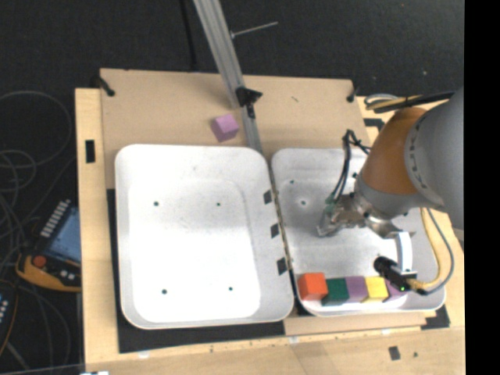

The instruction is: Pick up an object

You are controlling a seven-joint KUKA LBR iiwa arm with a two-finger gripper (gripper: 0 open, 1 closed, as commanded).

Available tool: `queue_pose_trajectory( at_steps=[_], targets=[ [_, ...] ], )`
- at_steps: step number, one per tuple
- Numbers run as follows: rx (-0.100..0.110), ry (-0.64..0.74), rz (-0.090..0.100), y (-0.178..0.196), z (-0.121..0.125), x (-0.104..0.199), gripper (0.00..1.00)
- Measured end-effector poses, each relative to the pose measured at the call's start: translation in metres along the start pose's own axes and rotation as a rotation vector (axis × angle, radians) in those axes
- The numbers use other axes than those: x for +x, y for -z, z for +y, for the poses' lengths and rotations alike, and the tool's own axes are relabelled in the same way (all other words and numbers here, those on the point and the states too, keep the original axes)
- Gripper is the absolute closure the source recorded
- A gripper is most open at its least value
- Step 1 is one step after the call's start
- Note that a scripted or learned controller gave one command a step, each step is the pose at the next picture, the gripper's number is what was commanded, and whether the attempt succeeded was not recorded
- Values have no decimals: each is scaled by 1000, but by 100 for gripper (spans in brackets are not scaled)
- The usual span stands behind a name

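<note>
Right of centre, the gripper (330, 226) hovered over bare bin (305, 178) floor (claw state: cannot tell), above the blocks (348, 289).

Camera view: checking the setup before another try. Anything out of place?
Yes: a purple block lies on the bare bench, outside both bins. The other blocks, orange, green, purple and yellow, sit in a row inside the right bin.

So the grey arm with the orange band (398, 158) reached into the right shallow white bin (301, 182), gripper (332, 223) low over its floor. Orange (313, 285), green (337, 290), purple (356, 288) and yellow (376, 288) cubes lined that bin's near wall. A lone purple cube (225, 127) sat on the bench behind the left white bin (187, 225).
</note>
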State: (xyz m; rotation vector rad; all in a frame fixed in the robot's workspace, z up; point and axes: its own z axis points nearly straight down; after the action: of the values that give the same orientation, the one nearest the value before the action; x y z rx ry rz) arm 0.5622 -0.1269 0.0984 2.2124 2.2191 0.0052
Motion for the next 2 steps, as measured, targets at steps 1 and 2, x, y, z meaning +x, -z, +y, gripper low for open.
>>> queue_pose_trajectory(
  at_steps=[1, 2],
  targets=[
    [2, 3, 4, 37, 19, 37, 100],
    [6, -8, 3, 0, -57, -11, 100]
  ],
)
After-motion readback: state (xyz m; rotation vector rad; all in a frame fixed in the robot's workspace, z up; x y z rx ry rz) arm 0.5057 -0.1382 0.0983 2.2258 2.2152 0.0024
